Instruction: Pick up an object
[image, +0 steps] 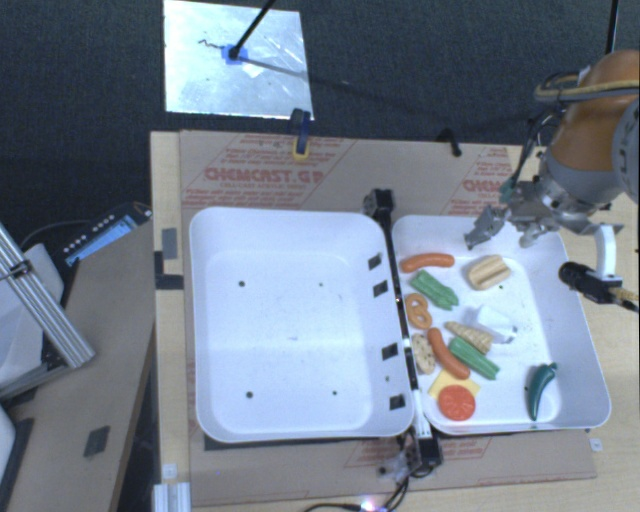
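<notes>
- Your gripper (508, 228) hangs over the right bin's (580, 345) far edge, fingers spread, pinching nothing.
- Toy food lies below it: a bread roll (487, 270) nearest, a sausage (427, 262), a tomato (458, 402).
- The left bin (290, 320) sits alongside.

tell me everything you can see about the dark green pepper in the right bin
The dark green pepper is a small, glossy, plastic-looking toy, curved like a chili, with a thicker upper end and a tail tapering toward the bin's near edge. It lies flat on the floor of the right bin, close to its right wall and near corner. It sits alone, touching none of the other toy foods, with the red tomato slice off to its left.
</notes>
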